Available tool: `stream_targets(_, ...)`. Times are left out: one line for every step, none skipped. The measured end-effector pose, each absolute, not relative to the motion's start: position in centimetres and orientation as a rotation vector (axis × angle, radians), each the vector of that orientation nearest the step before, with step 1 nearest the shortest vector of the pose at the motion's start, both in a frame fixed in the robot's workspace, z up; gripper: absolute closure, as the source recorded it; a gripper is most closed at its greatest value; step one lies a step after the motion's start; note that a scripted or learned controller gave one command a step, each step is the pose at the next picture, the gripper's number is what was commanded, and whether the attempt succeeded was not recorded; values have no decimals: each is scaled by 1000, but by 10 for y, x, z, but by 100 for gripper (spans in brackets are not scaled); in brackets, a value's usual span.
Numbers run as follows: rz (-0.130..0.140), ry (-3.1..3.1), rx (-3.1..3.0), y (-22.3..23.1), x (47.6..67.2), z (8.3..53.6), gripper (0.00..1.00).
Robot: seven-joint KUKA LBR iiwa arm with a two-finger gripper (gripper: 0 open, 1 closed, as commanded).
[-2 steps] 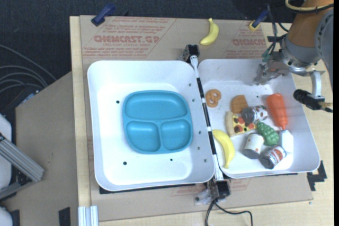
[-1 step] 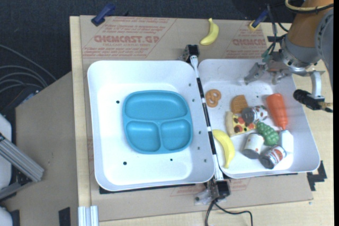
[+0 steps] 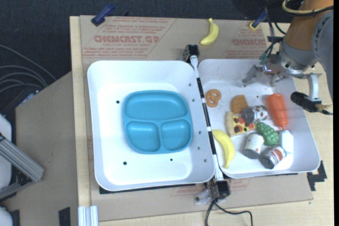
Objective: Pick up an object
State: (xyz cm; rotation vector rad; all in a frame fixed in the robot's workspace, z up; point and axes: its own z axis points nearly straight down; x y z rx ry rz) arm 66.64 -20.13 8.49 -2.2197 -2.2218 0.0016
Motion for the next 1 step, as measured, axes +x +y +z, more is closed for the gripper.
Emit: stream_targets(1,-2225,-2220,-201,667,96,100)
